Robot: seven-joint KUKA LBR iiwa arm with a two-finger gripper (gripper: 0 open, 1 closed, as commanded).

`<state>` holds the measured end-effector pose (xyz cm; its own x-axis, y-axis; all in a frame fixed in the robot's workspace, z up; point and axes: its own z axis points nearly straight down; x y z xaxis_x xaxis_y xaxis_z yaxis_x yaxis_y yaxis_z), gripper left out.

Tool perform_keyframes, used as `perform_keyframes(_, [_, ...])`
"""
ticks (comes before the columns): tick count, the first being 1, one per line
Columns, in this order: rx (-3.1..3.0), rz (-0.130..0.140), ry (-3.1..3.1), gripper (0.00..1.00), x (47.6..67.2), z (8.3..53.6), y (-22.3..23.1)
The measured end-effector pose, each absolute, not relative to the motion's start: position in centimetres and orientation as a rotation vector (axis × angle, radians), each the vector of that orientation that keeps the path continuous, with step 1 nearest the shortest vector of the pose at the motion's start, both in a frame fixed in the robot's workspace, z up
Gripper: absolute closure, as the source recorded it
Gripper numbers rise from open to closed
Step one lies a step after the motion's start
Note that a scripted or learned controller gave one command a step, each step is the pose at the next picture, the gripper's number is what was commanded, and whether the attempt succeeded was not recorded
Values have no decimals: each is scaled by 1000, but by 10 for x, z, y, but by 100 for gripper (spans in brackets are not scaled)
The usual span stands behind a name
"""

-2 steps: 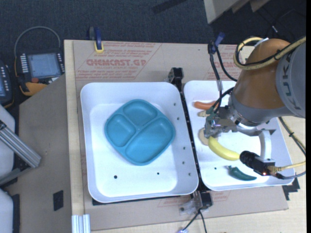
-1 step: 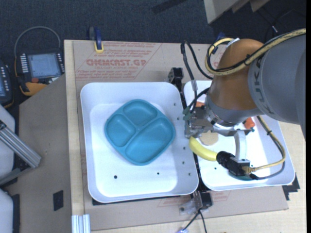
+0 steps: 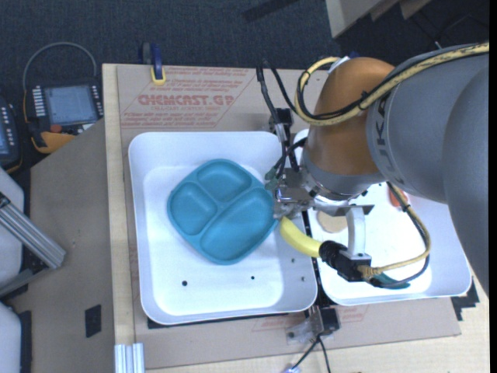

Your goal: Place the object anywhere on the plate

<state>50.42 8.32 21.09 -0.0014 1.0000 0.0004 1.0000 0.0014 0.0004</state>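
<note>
- The yellow banana-shaped object (image 3: 299, 239) lies curved and smooth at the right edge of the left bin (image 3: 155, 278), just beside the plate.
- The blue plate (image 3: 221, 208), a glossy divided dish with three compartments, sits in that bin.
- The gripper (image 3: 286, 194) hangs over the plate's right rim; how it stands I cannot tell.
- The right bin (image 3: 435, 278) sits under the arm (image 3: 404, 123).

One fixed camera, high above the desk (image 3: 116, 208), looking down at a slant.

It takes in both white bins side by side: the left bin (image 3: 147, 231) lies in full view near the middle, the right bin (image 3: 435, 278) is partly covered by the grey arm (image 3: 435, 123) reaching in from the right. Dark floor (image 3: 194, 14) runs along the top, so the view sits fairly far back.
</note>
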Motion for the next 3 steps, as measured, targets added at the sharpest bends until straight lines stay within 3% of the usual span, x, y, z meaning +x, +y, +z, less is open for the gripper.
perform_keyframes(1, [-2214,-3,-2228,100,506,209,136])
perform_keyframes(2, [-2215,-4,-2227,100,528,213,191])
perform_keyframes(3, [-2219,1,-2223,0,528,213,187])
